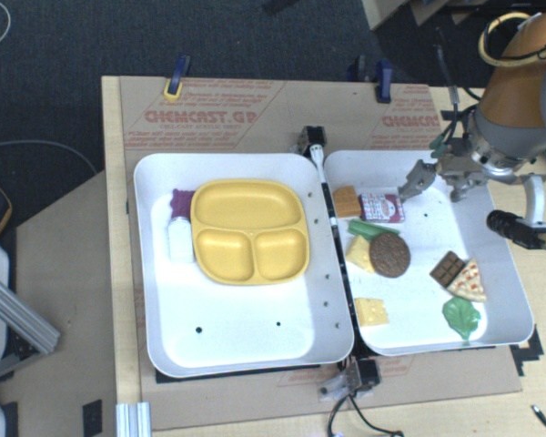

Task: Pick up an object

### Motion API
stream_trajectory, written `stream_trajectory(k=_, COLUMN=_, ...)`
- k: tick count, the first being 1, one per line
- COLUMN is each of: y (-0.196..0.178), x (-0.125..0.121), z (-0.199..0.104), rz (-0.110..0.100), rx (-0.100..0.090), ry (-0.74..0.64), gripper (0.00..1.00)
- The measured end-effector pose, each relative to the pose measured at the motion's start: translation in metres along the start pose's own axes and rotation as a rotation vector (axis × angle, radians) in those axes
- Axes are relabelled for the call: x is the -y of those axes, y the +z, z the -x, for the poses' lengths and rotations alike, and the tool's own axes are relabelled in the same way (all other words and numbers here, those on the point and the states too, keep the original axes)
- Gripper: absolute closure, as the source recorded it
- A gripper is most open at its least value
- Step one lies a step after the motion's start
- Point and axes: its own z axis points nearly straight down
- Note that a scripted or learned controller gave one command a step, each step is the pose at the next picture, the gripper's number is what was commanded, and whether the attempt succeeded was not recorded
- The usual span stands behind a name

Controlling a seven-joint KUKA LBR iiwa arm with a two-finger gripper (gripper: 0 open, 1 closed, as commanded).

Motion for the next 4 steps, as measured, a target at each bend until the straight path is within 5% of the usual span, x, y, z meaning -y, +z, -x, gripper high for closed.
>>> stream_trajectory(k=1, y=-0.009, x=-0.003, z=0.000, rz=0.015, rx=0.002, ry=-0.003, gripper=0.00)
stream_trajectory(k=3, y=0.089, x=-0.004, z=0.008, rz=0.015, rx=0.001, ry=-0.002, gripper=0.00)
stream_trajectory(k=4, y=0.073, x=-0.007, z=0.008, rz=0.027, rx=0.002, ry=-0.003, gripper=1.00)
